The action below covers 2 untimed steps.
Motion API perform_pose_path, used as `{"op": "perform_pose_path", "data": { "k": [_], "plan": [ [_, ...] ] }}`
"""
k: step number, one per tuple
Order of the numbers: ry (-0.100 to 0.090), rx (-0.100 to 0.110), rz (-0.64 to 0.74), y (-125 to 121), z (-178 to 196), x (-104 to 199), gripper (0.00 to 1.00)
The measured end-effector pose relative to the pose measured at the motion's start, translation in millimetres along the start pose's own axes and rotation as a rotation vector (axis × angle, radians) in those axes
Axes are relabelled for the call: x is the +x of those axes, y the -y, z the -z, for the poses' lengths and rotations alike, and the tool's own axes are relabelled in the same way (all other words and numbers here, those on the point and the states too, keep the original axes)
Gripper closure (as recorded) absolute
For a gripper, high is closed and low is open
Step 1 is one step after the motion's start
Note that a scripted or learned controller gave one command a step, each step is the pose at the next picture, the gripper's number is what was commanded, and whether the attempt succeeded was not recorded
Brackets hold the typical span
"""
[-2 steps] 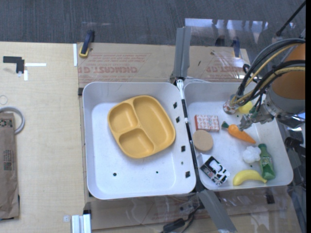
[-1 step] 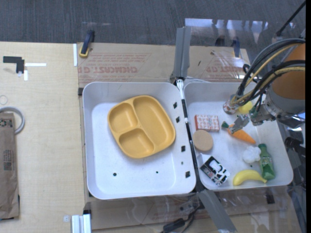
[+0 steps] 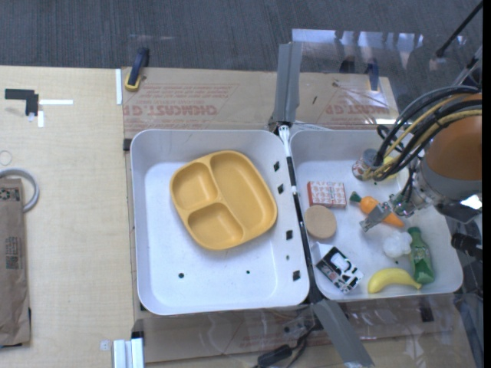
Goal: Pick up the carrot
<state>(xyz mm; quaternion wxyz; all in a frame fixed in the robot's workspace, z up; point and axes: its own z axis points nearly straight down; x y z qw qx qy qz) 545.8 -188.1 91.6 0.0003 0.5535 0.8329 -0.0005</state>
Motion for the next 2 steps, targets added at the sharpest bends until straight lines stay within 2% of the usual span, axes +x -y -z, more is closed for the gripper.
{"op": "perform_pose_path", "data": {
  "k": [1, 2],
  "plan": [
    [0.002, -0.001, -0.003, 0, 9, -1, 1.0],
    [0.002, -0.001, 0.179, -43, 39, -30, 1.0]
  ]
}}
